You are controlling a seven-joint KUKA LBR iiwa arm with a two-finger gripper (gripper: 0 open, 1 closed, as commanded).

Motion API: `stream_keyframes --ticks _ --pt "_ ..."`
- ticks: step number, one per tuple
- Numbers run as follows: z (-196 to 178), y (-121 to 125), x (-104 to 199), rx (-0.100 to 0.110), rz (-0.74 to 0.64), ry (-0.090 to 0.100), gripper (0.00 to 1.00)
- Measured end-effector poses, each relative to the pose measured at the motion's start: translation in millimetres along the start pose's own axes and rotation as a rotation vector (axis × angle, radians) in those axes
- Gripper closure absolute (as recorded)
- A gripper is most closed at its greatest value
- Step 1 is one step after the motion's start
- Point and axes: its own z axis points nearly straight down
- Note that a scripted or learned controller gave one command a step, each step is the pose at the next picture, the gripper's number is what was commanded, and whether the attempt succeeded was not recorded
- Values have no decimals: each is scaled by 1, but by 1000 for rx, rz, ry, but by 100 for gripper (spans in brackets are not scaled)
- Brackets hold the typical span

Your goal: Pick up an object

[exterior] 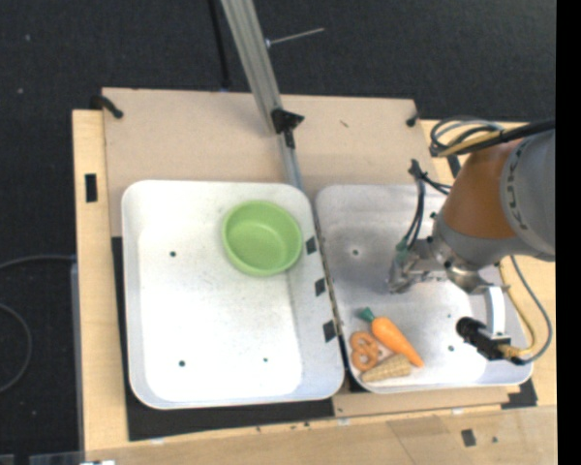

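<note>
An orange toy carrot (395, 338) with a green top lies near the front of the right bin (353, 223). Beside it to the left sits an orange pretzel-shaped piece (365, 351), and a tan ridged piece (387, 368) lies just in front of both. My gripper (401, 277) hangs low over the middle of the right bin, a little behind the carrot, and I see nothing in it. A green bowl (262, 238) stands at the back right of the left bin (174, 356).
A slanted metal pole (257, 66) runs from the top of the view down to the gap between the two bins. The arm's orange band (479, 197) and grey wrist cover the right bin's right side.
</note>
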Motion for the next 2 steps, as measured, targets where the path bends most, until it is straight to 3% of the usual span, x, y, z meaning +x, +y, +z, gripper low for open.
stream_keyframes --ticks 2 --pt "-98 13 -6 -3 -11 0 100"
